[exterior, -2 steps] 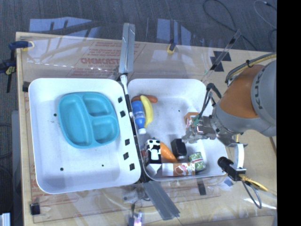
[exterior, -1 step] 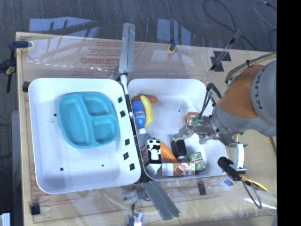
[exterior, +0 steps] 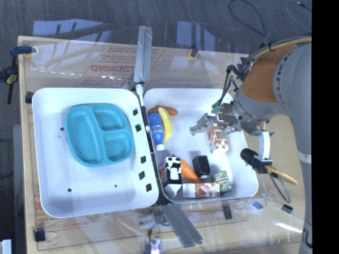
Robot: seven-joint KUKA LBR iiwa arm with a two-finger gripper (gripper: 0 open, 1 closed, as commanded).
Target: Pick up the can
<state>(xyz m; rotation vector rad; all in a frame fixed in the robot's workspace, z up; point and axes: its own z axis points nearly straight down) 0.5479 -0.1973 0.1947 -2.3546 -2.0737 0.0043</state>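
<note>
Overhead view of the two bins. The arm [exterior: 275, 83] reaches in from the right, and its gripper [exterior: 212, 125] hangs over the upper right part of the right bin [exterior: 185, 97]. Whether the gripper is spread or closed cannot be told from this angle, and nothing can be seen held in it.

A white-and-red pack [exterior: 218, 141] lies just below the gripper in the view; contact between the two cannot be judged.

The can [exterior: 205, 191] lies on its side against the bin's near wall, well below the gripper and apart from it. A green pack [exterior: 222, 181] sits against the can's upper right.

Between gripper and can:
- a black block [exterior: 201, 165]
- left of the block, a carrot [exterior: 188, 172]
- left of the carrot, a black-and-white box [exterior: 171, 169]

Left of the gripper, along the wall shared by the bins, lie a banana [exterior: 167, 125] and a blue bottle [exterior: 155, 130], side by side.

Farther left, in the left bin [exterior: 53, 189], rests a blue tray [exterior: 100, 133] with three compartments.
</note>
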